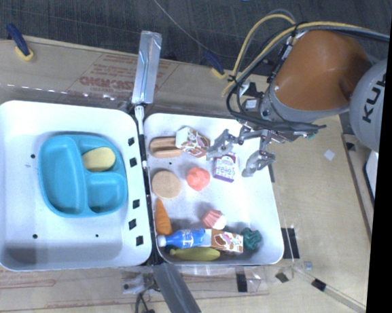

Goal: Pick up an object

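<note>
Two fingers spread apart, the end effector (240, 153) is hovering over the small purple-and-white carton (225, 168); descending and clamping comes next, I reckon.

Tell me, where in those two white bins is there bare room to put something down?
Left bin: bare floor below the blue tray. Right bin: a patch between tomato and right wall. Crowded along its bottom edge, around the bottle.

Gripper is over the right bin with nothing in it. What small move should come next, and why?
Probably lower straight down. The gripper hangs open over the small purple-and-white packet, whose top edge lies between the fingers, and nothing is held yet. Closing now would likely miss.
</note>
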{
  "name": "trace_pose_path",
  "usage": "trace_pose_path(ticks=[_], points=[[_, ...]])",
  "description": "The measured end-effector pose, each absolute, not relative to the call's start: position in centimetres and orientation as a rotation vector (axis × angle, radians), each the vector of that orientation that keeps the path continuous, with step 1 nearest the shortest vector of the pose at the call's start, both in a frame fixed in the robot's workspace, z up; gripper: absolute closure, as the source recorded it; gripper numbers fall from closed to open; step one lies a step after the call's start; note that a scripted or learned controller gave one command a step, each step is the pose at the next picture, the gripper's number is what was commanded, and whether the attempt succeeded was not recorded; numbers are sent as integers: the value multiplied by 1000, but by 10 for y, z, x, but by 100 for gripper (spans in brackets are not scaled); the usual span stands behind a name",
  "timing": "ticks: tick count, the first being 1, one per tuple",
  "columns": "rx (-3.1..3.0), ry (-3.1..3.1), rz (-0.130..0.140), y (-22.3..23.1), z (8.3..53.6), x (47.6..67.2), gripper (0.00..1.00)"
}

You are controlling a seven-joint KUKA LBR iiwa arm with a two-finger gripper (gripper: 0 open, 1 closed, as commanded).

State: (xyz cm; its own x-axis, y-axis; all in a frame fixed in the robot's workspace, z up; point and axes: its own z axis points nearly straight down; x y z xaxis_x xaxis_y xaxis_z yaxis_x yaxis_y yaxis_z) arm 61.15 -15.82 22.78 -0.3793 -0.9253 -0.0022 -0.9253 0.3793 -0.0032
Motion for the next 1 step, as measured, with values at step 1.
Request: trace_pose_path(ticks=[1], points=[[-1845,2548,12,-132,142,545,0]])
